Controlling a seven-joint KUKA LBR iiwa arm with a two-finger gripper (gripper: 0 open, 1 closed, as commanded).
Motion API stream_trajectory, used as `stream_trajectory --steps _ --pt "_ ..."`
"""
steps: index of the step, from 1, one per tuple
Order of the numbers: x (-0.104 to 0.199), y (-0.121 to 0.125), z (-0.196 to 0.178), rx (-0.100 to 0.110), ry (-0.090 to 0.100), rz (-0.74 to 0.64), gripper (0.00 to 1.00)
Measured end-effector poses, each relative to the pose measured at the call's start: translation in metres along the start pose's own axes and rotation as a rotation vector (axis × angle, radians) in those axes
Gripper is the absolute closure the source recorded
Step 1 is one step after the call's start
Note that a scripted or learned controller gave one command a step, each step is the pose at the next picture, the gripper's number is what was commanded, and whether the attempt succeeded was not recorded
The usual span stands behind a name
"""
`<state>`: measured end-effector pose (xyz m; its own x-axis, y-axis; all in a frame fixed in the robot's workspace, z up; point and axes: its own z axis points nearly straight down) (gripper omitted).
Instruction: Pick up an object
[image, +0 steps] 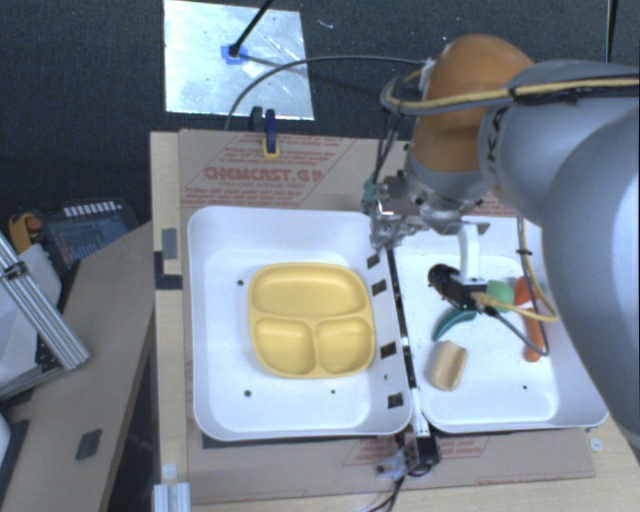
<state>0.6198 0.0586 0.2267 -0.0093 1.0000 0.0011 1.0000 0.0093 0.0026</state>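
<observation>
My gripper (386, 228) hangs over the back end of the divider between the two bins, below the orange wrist band. Nothing shows in its grasp. In the right bin (500, 410) lie a tan cylinder-shaped piece (447, 365) near the front left, a teal curved piece (455, 321) behind it, a small green piece (498, 292), and an orange carrot-like stick (531, 322) to the right. All of them lie in front of and to the right of the gripper. The left bin (215, 300) holds a yellow divided plate (310, 318).
The grey arm covers the back right part of the right bin. A brown cardboard sheet (270, 170) lies under both bins. A blue and yellow clamp (269, 133) stands at the cardboard's back edge. A metal rail (40, 310) lies off the bench at left.
</observation>
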Motion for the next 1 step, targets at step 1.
stream_trajectory --steps 1 --pt "0.0518 0.0037 -0.0047 0.0 0.001 0.0 1.0"
